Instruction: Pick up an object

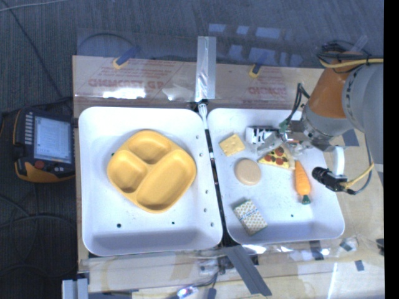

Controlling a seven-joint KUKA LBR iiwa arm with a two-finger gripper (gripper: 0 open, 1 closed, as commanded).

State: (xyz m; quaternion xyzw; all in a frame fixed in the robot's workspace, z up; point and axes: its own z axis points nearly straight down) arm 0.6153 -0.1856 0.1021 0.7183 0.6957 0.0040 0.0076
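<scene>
On the floor at far left lies a black and orange handheld control pendant (pixel 42 144) with a lit screen. The left white bin (pixel 93 229) holds a yellow plastic plate with three compartments (pixel 151 169), resting near its middle.

The right white bin (pixel 324 220) carries the small items. Nearest its left wall sit a pale yellow square cracker-like piece (pixel 232 144), a round beige cookie-shaped disc (pixel 248 171) below it, and a small patterned rectangular packet (pixel 250 216) toward the near edge. Further right lies a toy pizza slice with red dots (pixel 278 159), then an orange toy carrot with a green end (pixel 302 180), lying roughly lengthwise toward the bin's near side.

The grey arm with its orange band (pixel 327 98) enters from the upper right and bends down into the bin's far right part. Its gripper (pixel 267 137) points left, low over the bin floor, just above the pizza slice and right of the cracker. Whether the gripper is released or clenched cannot be told; nothing is visibly held.
</scene>
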